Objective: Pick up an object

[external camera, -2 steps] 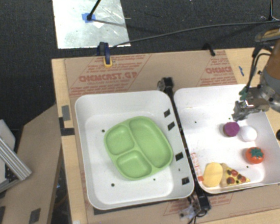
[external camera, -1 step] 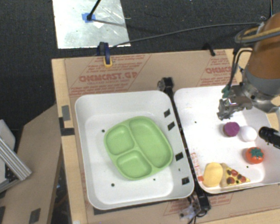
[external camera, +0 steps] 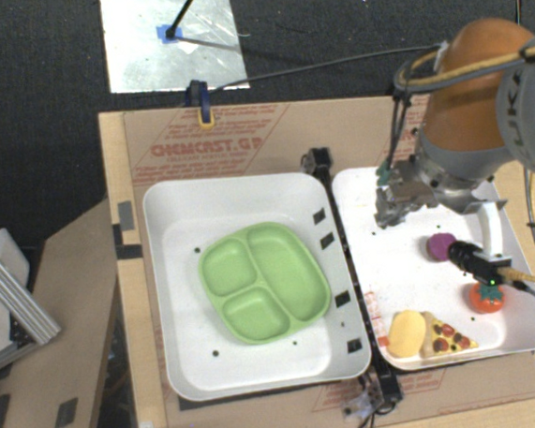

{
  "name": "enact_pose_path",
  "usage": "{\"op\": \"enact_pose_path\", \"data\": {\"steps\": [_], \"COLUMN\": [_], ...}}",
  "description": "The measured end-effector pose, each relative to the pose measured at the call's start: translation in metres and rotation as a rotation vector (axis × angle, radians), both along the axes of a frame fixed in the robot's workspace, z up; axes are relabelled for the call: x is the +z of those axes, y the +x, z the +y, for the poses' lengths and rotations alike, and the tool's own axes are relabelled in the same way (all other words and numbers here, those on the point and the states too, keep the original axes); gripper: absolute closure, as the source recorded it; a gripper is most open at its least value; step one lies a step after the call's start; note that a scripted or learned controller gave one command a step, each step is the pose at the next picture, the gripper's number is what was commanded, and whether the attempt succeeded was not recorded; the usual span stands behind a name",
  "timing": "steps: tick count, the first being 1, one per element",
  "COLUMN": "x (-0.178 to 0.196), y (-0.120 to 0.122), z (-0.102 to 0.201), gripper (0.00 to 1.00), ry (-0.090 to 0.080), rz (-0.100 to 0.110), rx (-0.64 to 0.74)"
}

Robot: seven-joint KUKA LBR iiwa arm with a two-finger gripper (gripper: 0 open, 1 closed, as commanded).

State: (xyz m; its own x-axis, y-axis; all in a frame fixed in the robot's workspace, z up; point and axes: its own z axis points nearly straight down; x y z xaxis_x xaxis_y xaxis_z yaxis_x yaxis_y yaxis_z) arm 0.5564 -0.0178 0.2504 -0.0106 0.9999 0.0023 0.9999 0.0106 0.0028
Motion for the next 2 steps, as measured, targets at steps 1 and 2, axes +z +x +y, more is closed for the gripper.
{"op": "enact_pose_path", "data": {"steps": [1,2], "x": [0.003,-0.003], "y": [0.006,0.016], "z": [0.053,0.095], "gripper": [1.00,1.00], "ry": [0.000,-0.001], "rz": [0.000,0.001], "rx": [0.000,-0.002]}}
